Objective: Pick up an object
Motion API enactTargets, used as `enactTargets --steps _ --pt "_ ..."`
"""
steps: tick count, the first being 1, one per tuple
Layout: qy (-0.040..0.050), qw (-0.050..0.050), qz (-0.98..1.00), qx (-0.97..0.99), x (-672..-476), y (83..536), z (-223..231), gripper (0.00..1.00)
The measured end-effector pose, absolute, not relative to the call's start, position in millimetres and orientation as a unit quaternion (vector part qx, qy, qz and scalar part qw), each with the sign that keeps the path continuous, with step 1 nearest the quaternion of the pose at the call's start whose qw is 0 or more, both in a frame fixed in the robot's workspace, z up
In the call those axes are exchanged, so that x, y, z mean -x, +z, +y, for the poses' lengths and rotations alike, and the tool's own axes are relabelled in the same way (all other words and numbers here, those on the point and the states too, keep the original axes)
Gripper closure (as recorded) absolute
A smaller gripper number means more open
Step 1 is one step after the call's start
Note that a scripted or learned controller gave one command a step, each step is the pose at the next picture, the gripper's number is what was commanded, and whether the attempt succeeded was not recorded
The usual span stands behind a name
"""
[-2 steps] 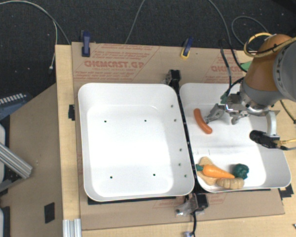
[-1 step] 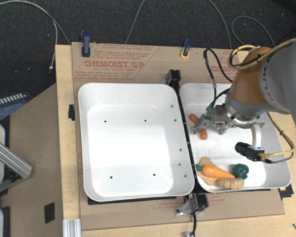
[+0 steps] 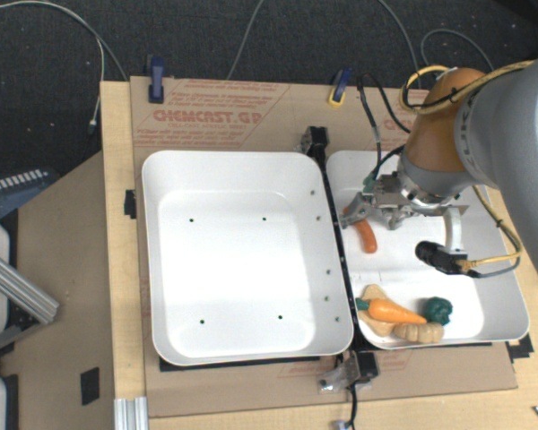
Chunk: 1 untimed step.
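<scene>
I see the gripper (image 3: 374, 211) spread wide just above a small orange piece (image 3: 367, 236) in the right bin (image 3: 511, 325), gripping nothing. Nearer the front rim lie a carrot (image 3: 391, 311), a green piece (image 3: 438, 310) and a tan piece (image 3: 419, 331).

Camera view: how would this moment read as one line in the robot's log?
task: pick up an object | gripper: over right bin, beside small orange piece | grasp: unconfirmed | toy carrot: near front edge

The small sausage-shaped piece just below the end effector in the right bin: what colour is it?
Orange-red, the sausage-shaped piece shows best in the camera view.
</scene>
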<state>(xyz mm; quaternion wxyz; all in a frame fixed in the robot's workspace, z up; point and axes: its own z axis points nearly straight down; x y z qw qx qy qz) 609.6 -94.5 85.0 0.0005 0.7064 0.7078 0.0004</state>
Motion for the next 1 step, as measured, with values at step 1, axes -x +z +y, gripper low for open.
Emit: enactTargets --steps 1 --pt "0.0 0.0 0.707 -0.707 -591.8 84.9 -91.4 0.0"
